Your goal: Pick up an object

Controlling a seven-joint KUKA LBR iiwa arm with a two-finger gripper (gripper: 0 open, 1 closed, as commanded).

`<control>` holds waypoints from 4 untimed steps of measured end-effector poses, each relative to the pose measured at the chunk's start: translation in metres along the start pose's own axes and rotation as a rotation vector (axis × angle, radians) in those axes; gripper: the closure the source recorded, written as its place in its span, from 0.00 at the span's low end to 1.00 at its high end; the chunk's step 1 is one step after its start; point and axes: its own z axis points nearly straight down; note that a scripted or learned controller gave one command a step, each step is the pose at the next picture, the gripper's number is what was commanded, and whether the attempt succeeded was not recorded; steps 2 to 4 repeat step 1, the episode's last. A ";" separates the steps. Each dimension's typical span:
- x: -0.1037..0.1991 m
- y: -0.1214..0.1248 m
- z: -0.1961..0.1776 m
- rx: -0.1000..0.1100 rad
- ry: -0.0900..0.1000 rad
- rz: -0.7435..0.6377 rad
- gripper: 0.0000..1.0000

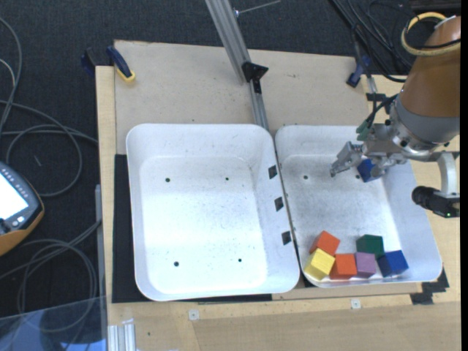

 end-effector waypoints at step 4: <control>0.019 -0.066 0.067 0.012 0.003 0.001 0.00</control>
